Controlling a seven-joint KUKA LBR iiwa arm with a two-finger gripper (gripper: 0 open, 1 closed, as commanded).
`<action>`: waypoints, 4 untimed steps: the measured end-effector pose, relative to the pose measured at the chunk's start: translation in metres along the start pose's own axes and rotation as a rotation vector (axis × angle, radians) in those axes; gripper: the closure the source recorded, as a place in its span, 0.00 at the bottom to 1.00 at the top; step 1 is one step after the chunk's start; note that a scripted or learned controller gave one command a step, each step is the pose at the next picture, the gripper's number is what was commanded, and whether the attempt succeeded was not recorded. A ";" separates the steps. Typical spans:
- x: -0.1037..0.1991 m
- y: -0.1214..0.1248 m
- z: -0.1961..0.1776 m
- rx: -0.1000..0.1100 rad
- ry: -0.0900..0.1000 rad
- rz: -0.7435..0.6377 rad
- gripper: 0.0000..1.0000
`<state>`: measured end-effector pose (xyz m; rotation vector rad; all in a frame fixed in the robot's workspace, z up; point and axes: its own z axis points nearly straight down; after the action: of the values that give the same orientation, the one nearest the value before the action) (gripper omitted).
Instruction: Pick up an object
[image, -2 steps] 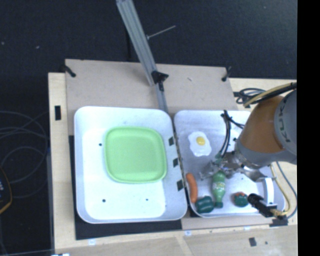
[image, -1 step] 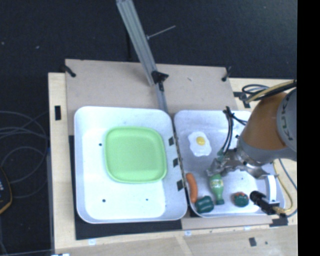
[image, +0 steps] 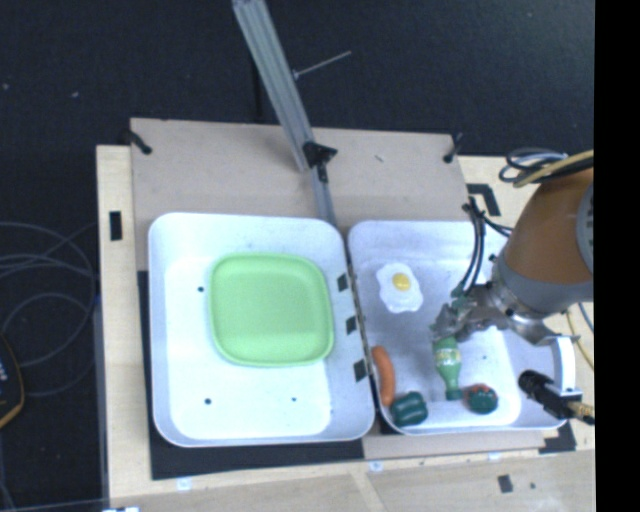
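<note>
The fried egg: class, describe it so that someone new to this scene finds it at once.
Start at the right-hand white bin, the one without the green plate. Near that bin's upper left lies the fried egg, apart from the things below. It alone is flat and white with a yellow yolk.

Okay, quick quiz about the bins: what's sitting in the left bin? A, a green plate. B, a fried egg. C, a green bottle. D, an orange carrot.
A: the green plate lies flat in the left bin, while the egg, carrot and bottle are all in the right bin.
</note>
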<state>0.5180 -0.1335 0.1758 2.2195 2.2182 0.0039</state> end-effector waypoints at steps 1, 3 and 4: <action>0.000 -0.001 -0.062 -0.001 0.000 0.000 1.00; 0.037 0.029 -0.070 0.003 0.001 -0.004 1.00; 0.086 0.060 -0.062 0.005 0.002 -0.004 1.00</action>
<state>0.5780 -0.0471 0.2377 2.2179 2.2263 0.0007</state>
